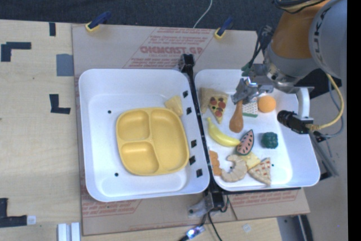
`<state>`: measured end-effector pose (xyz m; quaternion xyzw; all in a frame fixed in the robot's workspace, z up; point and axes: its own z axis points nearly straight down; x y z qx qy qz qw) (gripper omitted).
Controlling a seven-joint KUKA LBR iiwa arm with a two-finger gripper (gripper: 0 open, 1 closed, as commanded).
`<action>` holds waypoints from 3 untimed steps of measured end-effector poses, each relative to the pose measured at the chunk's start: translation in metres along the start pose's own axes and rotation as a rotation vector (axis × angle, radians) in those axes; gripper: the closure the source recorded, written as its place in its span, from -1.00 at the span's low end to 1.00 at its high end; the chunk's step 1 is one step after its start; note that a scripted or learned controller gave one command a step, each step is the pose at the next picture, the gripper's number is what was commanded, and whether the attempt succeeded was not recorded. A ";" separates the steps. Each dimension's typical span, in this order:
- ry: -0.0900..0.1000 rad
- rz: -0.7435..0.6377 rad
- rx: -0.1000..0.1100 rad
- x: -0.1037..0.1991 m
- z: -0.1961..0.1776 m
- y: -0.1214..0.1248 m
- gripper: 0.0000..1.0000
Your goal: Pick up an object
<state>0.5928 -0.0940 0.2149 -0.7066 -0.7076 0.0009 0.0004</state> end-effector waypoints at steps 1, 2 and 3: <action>0.000 0.000 -0.001 0.012 -0.013 -0.006 1.00; 0.001 -0.001 -0.001 0.009 -0.012 0.005 1.00; 0.000 0.001 0.002 -0.001 -0.001 -0.010 1.00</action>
